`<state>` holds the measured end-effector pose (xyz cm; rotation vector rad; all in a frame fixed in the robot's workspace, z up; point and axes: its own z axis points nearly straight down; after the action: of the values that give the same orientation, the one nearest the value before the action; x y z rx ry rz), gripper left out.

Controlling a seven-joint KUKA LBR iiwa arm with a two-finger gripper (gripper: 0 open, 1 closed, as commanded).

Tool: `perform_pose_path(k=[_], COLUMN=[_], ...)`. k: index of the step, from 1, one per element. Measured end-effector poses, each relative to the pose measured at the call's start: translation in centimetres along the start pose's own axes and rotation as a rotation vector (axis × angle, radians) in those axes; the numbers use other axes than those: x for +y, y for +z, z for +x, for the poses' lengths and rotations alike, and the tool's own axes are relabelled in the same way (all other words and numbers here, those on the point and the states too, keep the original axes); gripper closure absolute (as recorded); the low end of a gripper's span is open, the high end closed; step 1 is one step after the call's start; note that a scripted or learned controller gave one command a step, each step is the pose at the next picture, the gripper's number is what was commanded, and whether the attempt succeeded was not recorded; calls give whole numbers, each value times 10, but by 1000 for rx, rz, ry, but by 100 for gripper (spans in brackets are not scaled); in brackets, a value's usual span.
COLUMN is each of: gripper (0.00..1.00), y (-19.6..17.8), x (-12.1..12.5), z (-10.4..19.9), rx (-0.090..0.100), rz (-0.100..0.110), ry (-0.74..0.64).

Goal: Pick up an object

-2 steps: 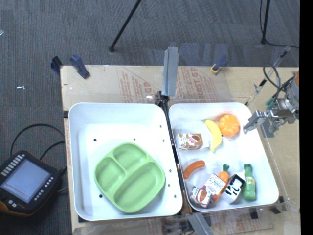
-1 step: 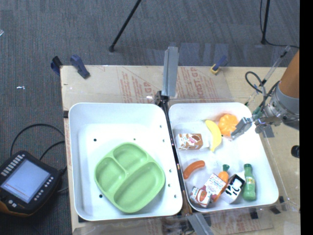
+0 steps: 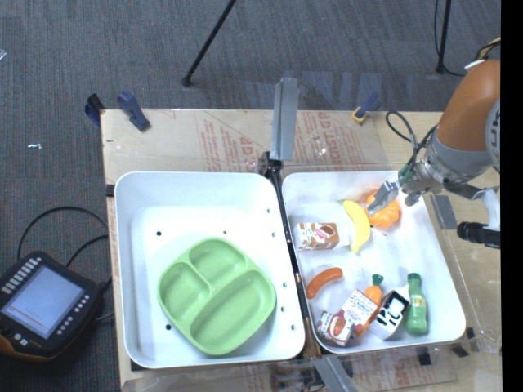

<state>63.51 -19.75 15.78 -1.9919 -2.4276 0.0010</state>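
The gripper (image 3: 384,202) hangs right over the orange fruit (image 3: 389,213), just right of the banana (image 3: 357,224), its fingers slightly parted astride the fruit's upper edge.

The grey arm with its orange band reaches in from the right, its gripper (image 3: 386,198) angled down-left, jaws parted.

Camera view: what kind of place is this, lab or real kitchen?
Likely a robotics lab: two white bins clamped on a plywood bench, toy food such as a banana, a teach pendant on carpet.
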Motion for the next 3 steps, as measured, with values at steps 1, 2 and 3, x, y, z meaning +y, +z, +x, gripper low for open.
perform_pose_path(k=[1,2,3], gripper=[0,0,100], y=[71,71,61], x=[11,12,12], z=[13,13,14], rx=[1,1,3], rz=[2,2,3], ry=[-19,-19,-20])
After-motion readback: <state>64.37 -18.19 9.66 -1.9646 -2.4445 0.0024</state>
